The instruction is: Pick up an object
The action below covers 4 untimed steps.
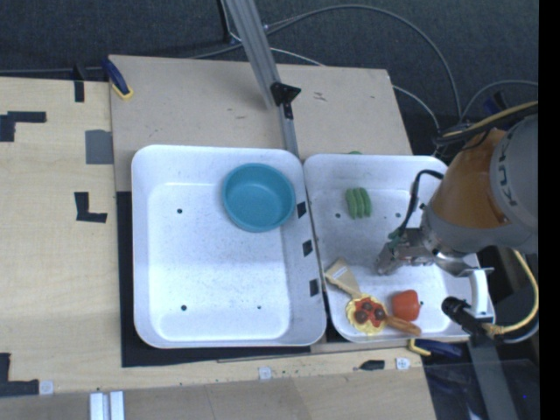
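While the divider where the two white bins meet serves as the reference, the left bin lies on its left side and holds a round blue bowl, sitting upright near the bin's far corner, just beside the divider. From above the divider a grey metal post slants up toward the top of the view. To the right of the divider sits the right bin, which holds several small things. Closest to the divider, at the near half of that bin, lies a tan wedge-shaped piece, its long axis slanting from upper left to lower right. Just below it, by the near wall, rests a yellow toy food piece with red spots, touching an orange-brown sausage-shaped toy whose long axis runs roughly left to right. Farther from the divider, in the far half, a green ribbed toy lies with its long axis running away from the camera. A red round toy sits near the sausage. The gripper hangs low over the bin floor above the red toy, well right of the divider; whether it is clenched or released cannot be told, and nothing is seen in its grasp.
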Available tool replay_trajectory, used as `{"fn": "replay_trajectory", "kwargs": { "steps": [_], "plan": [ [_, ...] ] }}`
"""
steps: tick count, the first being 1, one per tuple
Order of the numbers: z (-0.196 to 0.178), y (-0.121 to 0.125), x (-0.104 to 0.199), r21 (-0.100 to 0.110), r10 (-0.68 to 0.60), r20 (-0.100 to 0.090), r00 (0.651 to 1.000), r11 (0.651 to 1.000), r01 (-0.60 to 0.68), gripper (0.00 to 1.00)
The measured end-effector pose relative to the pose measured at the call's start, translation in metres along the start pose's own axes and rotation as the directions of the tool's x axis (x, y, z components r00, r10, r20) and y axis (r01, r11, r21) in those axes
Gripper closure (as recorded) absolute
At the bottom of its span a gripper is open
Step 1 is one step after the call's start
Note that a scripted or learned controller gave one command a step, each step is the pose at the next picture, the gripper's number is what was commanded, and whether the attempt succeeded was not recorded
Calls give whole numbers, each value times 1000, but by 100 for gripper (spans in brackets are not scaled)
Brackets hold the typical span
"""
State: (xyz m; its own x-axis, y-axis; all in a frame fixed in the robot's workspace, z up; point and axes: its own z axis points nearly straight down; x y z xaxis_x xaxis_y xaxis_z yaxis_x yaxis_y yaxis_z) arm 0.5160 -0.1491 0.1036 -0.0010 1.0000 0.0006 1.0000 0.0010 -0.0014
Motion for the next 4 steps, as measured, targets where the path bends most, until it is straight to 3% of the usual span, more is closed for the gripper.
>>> {"fn": "replay_trajectory", "kwargs": {
  "steps": [2, 3, 4],
  "plan": [
    [-100, -4, -6, -4, 0, 1, 1000, 1000, 0, 100],
    [-97, 19, 43, -1, -4, -1, 1000, 1000, 4, 100],
    [-104, 26, 101, -1, -5, -1, 1000, 1000, 5, 100]
  ]
}}
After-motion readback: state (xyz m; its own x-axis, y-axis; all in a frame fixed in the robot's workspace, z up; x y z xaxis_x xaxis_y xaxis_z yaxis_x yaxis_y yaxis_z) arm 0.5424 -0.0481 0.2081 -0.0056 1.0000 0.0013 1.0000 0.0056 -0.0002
